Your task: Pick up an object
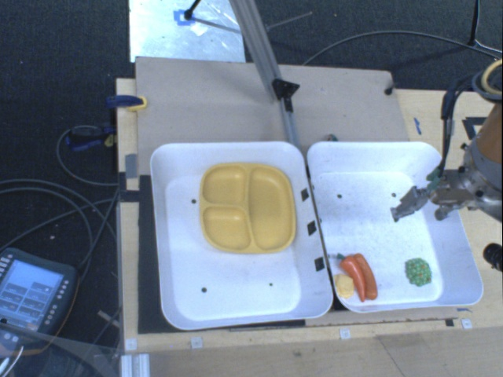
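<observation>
Pendant (pixel 27 289): a grey handset with a lit blue screen, at the near left corner off the tabletop, far to the left of the claw.
Tabletop (pixel 236 93): pale brown board carrying both bins.
Carrot (pixel 360 276): orange-red, lying in the right bin's near part, nearer the camera than the claw and a little to its left; its left end touches a small yellow piece (pixel 344 286).
Green ball (pixel 418 272): knobbly, in the right bin, near side, almost directly in front of the claw and apart from it.
Right bin (pixel 369 163): white, shallow; the claw hangs over its right half.
Claw (pixel 420 203): grey, reaching in from the right, two fingers spread apart and pointing left; nothing sits between them, as far as the slanted view lets me judge.
Arm (pixel 491 163): grey, with an orange band at the upper right.
Left bin (pixel 177 163): white, well left of the claw.
Plate (pixel 247 208): yellow, three compartments, resting in the left bin.
Pole (pixel 259 45): a grey bar slanting down from the far edge to the gap between the bins.
Clamp (pixel 126 101): blue and yellow, at the tabletop's far left edge.
</observation>
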`<state>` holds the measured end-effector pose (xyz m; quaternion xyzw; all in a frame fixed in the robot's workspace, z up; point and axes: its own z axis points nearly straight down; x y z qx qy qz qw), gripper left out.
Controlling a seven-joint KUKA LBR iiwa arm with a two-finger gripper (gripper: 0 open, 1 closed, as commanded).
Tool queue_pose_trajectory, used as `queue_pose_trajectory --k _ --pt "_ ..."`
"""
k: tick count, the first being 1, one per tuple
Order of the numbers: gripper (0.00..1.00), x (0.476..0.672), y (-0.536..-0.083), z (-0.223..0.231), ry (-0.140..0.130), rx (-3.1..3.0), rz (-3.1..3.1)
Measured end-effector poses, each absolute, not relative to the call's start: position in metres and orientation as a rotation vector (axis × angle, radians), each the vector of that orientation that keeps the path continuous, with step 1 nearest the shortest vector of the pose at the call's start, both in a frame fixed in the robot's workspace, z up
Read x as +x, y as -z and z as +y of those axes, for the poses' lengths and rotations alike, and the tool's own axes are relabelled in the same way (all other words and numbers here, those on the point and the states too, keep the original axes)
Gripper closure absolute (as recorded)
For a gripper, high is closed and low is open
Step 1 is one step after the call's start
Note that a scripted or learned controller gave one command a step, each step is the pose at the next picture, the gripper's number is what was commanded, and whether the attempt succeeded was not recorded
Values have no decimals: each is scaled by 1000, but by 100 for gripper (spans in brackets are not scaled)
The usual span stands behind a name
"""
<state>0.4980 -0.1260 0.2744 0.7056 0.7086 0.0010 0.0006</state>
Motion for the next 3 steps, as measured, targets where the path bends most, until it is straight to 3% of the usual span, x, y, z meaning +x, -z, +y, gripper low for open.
queue_pose_trajectory --k 1,3 --pt "0 498 -275 -126 -5 2220 2220" --pt "0 495 -150 -118 5 2224 2227"
